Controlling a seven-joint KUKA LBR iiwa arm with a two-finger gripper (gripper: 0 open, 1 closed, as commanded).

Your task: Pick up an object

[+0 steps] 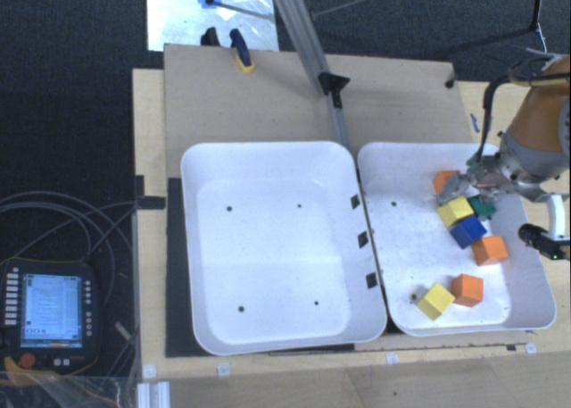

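The end effector (477,179) was down low in the right bin (397,303), right at the top of the block cluster, and whether it was open, closed or gripping anything I couldn't tell from where I stood. It hovered by an orange block (445,182), with a yellow block (456,210) and something green (483,206) tucked close beside it. A clean pick, I reckoned, called for committing to one block and coming straight down so the neighbours didn't get shoved. A blue block (467,231) touched the yellow one. Further out lay easier targets: another orange block (490,250), then an orange (467,289) and yellow pair (436,300) near the front wall. The wrist hid the contact point, the green piece was half covered, and the arm (541,134) was cut off at the edge. The left bin (268,158) sat alongside on the counter (152,129).
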